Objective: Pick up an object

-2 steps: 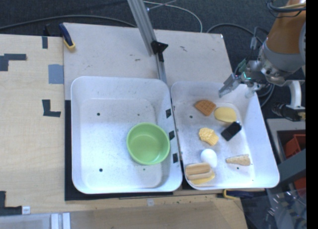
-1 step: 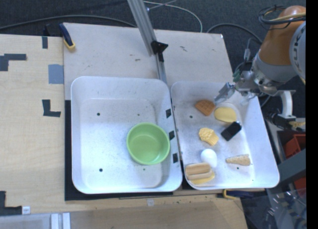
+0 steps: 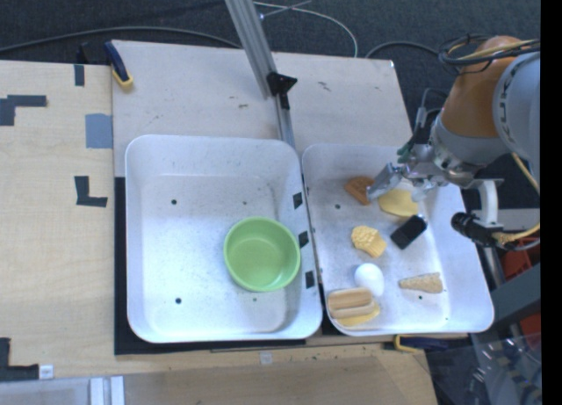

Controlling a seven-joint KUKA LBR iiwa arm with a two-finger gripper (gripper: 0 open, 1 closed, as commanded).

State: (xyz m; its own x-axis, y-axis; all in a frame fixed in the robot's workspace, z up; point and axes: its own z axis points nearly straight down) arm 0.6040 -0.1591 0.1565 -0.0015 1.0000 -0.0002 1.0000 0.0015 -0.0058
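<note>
My gripper hangs over the far part of the right bin, with the fingers apart and nothing between them. One fingertip is right beside a small brown piece. A pale yellow flat piece lies just below the gripper. In the same bin are a yellow lumpy chunk, a black block, a white egg, a hot dog bun and a tan wedge.
A green bowl sits in the left bin near its right wall. A slanted metal pole rises behind the bins. Cables run along the right bin's right side.
</note>
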